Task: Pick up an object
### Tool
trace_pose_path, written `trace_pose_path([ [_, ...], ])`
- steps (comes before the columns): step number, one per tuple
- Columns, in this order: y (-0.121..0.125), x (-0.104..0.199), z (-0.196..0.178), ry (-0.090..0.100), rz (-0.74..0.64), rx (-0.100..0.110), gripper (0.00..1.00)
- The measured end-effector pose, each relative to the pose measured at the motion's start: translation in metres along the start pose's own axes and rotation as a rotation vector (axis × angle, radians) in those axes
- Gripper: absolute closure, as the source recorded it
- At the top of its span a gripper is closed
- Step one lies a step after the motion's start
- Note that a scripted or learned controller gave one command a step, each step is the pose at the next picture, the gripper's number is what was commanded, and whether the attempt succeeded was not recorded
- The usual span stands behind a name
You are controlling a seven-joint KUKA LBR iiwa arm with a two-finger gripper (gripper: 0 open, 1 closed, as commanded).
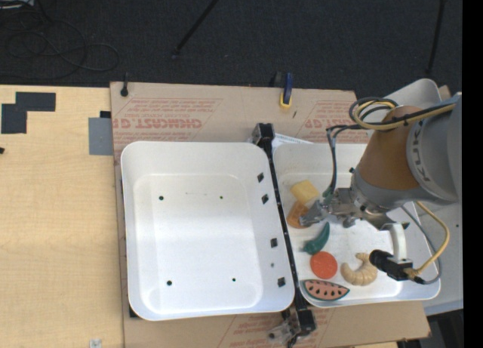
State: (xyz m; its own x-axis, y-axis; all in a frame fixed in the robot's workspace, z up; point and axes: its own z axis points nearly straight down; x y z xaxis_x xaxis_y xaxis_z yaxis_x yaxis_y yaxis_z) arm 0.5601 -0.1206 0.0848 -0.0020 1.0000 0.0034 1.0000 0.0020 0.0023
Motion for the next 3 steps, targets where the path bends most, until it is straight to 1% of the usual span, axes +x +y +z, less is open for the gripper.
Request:
trace_pose_path([
  [1, 0.04, 0.031, -0.008, -0.006, 0.0, -0.003, 0.0],
  [2, 0.041, 0.032, -0.02, 0.0, 0.003, -0.006, 1.0],
  [3, 0.067, 0.007, -0.003, -0.005, 0.003, 0.001, 1.0],
])
